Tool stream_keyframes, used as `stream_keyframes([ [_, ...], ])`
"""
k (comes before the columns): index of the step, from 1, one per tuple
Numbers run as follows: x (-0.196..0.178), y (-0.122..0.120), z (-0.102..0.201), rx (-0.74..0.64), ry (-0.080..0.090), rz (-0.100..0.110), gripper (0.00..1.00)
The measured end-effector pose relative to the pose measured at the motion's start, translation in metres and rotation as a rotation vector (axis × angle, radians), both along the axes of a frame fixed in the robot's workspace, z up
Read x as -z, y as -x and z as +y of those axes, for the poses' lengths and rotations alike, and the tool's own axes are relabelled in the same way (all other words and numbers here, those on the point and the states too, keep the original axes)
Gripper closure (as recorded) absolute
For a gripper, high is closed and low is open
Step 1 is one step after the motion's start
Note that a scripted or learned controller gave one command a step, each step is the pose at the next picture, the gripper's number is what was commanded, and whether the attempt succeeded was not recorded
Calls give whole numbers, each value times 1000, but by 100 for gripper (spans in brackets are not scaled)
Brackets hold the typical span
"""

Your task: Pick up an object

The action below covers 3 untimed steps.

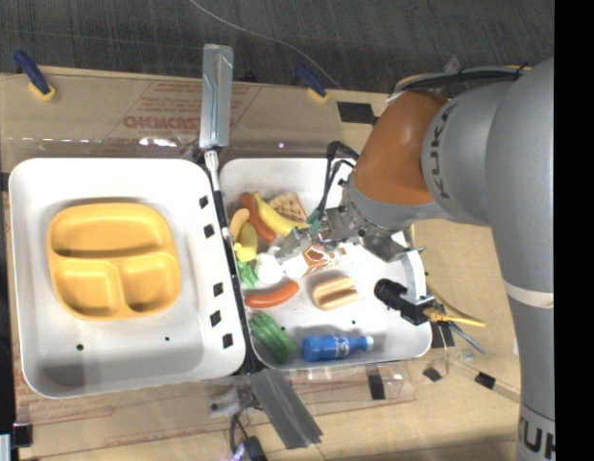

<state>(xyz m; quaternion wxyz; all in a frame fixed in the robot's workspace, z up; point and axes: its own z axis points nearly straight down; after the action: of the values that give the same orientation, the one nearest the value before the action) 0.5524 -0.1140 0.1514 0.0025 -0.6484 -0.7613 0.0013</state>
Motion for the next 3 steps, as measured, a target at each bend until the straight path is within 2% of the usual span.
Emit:
stream_keyframes([
  [1, 61, -51, 14, 192, 3, -2, 0],
  [2, 50, -51, 14, 189, 2, -2, 100],
  [3, 50, -51, 14, 188, 3, -2, 0],
])
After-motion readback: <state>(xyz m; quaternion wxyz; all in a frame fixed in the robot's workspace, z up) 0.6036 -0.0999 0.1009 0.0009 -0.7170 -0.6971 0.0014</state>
